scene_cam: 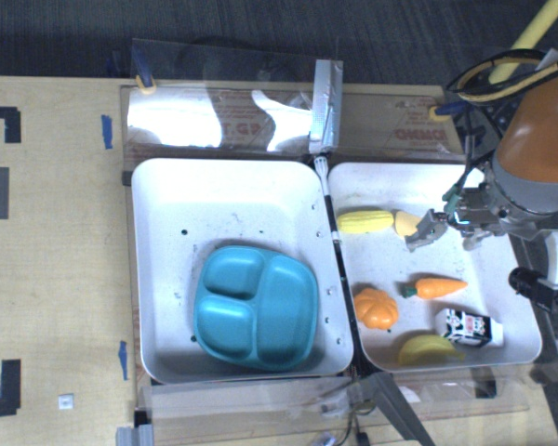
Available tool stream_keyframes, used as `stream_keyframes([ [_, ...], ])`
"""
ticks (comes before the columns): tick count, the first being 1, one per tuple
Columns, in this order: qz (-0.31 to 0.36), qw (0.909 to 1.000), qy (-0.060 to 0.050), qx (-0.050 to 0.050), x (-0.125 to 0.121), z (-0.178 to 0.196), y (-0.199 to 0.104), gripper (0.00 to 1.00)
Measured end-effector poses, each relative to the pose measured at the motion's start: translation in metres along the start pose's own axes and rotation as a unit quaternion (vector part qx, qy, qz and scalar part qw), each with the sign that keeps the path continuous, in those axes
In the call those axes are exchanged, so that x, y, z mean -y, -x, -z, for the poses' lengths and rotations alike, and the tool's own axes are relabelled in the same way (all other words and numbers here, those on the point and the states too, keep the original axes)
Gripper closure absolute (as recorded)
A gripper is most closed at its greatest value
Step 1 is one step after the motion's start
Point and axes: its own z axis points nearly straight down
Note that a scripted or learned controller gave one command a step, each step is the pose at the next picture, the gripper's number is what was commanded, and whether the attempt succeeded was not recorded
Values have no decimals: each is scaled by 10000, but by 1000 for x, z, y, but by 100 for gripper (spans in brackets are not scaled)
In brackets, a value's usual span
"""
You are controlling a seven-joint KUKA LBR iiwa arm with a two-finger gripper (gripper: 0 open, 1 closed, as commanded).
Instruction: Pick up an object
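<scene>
- From my remote seat I see the hand [434, 229] reaching in from the right, over the upper part of the right bin [530, 342], with the grey wrist and orange band behind it.
- I cannot tell from this angle whether the hand is released or clenched, and I see nothing between its tips.
- The closest object is the corn cob [365, 221], lying on its side near the bin's upper left, just left of the hand; a small pale yellow piece [406, 222] sits between the cob's end and the hand, too small for me to identify.
- The carrot [437, 288] lies below the hand, near the bin's middle, green end pointing left, clearly apart from the hand.
- An orange pumpkin-like object [378, 308] sits lower left, close to the divider between the bins.
- A yellow banana-shaped item [426, 348] rests along the bottom wall, with a small black-and-white carton [469, 327] just to its right and touching or nearly so.
- The left bin [158, 193] holds a blue divided plate [258, 308], well apart from the hand.
- Both bins sit on the desk [46, 249].
</scene>
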Motion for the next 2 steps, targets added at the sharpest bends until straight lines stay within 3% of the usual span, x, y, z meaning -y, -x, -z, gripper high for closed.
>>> stream_keyframes([
  [1,678,9977,12,15,8,-133,77,0],
  [2,500,9987,38,13,47,-140,72,0],
])
